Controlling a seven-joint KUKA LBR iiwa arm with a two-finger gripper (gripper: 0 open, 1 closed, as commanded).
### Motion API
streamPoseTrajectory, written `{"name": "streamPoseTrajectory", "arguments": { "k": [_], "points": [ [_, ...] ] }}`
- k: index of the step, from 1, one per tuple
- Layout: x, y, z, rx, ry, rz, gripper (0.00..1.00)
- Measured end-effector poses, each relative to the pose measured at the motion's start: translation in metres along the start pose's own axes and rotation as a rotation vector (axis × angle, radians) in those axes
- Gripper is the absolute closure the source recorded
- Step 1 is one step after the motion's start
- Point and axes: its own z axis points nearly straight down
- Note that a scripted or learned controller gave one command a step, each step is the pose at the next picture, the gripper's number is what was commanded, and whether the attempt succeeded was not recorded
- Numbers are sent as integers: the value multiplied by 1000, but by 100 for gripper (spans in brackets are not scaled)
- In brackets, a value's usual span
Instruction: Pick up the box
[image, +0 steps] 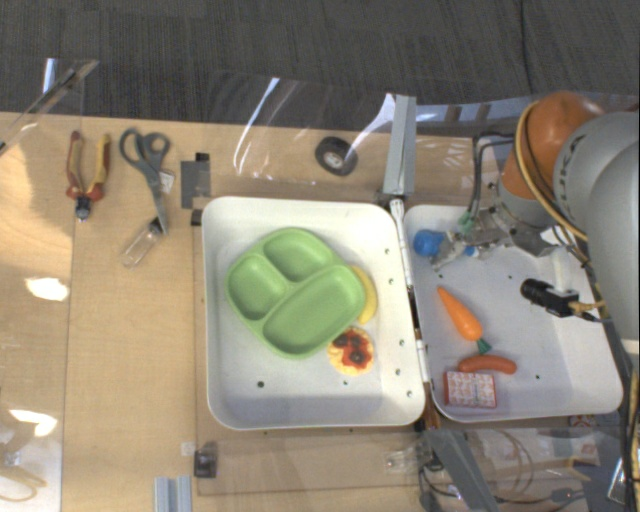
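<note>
Locate the box (470, 389), a small flat pink-red patterned pack, lying at the 6 o'clock edge of the right bin (560, 340). It rests flat on the bin floor, free of the arm. Just beside it, at its 1 o'clock, lies a red sausage-shaped item (487, 365); further toward 12 o'clock lies an orange carrot (459, 313), and near the bin's 11 o'clock corner sits a small blue object (428, 243). The gripper (468, 238) hangs at the bin's 12 o'clock edge, beside the blue object and well apart from the box; you cannot tell from this view how it is set. In the left bin (300, 400) a green divided plate (297, 292) lies over a yellow item (366, 297), with a round red-and-yellow piece (351, 351) at its 5 o'clock.
</note>
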Motion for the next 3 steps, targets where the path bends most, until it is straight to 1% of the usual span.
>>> {"name": "streamPoseTrajectory", "arguments": {
  "k": [1, 2, 3],
  "points": [
    [45, -64, -3, -17, -4, -28, 0],
    [-6, -3, 0, -7, -3, -23, 0],
    [47, -66, -3, -18, -3, 13, 0]
  ]
}}
